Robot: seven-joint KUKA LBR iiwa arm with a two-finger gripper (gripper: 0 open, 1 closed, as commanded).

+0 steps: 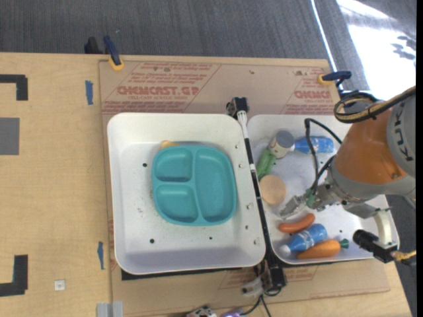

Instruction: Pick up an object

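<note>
Item: hand (295,206), low in the right bin (294,125); from my remote seat I cannot tell whether it is spread or pressed together, and I see nothing pinched in it.

Item: red sausage-shaped toy (296,224), lying flat just below the hand. I judge it light, smooth, a little slippery; best taken across its narrow middle.

Item: tan round piece (271,190), just left of the hand; probably light, wide for a two-sided pinch.

Item: blue toy (308,238) and orange carrot-like toy (322,248), beyond the sausage, side by side, close together.

Item: green bottle-like object (268,161), above-left of the hand.

Item: teal divided plate (194,184), left bin (125,177), well apart.
</note>
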